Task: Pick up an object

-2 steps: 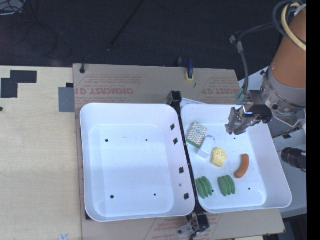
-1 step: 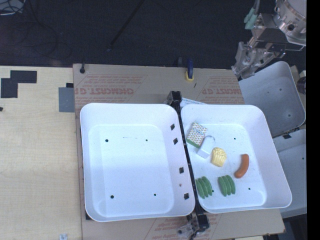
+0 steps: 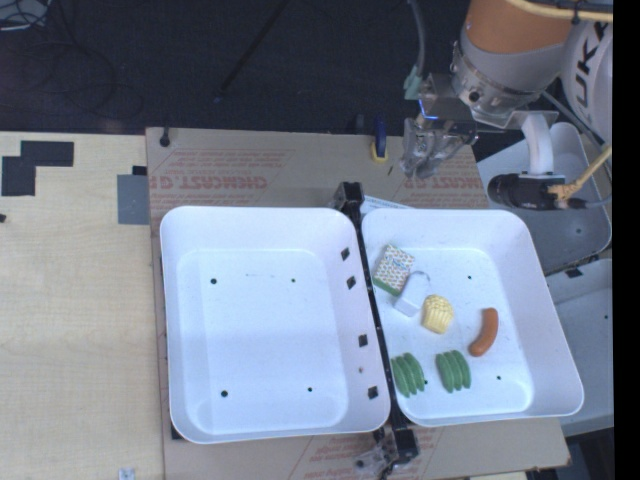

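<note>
Beneath the bins, upper centre, we saw unreadable mirrored red lettering on cardboard (image 3: pixel 250 173); the gripper (image 3: pixel 432 158) hovered above it, grip state unclear.

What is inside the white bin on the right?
The right bin holds a patterned packet, a corn cob, a sausage and two green pieces. Nothing looks hidden.

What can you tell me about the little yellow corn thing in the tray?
The toy corn is a short, stubby yellow cob with a bumpy, kernel-like surface, and it looks like plastic. It lies on the floor of the right bin, near the middle. A small pale clear-looking piece sits right against its left side. The patterned packet lies up and to its left, the orange sausage to its right, and two green pieces below it. The pincer hangs well above, beyond the bin's far rim.
</note>
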Motion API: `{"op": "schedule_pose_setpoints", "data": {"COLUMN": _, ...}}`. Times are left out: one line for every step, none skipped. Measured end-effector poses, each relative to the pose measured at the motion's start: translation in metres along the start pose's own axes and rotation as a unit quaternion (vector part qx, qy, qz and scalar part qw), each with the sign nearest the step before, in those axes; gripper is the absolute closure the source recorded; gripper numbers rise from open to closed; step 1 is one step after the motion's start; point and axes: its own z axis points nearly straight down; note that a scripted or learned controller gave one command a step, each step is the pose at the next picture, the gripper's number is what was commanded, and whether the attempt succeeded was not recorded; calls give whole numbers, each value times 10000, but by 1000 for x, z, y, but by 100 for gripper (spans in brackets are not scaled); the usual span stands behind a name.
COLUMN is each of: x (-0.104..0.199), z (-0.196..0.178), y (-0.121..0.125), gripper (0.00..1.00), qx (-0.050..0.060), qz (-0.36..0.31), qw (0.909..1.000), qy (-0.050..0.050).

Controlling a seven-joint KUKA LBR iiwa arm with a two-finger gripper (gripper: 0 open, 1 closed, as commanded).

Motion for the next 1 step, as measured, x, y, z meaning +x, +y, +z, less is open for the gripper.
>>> {"op": "schedule_pose_setpoints", "data": {"x": 65, "z": -146, "y": 13, "gripper": 100, "qx": -124, "qz": -37, "qw": 9999, "qy": 23}}
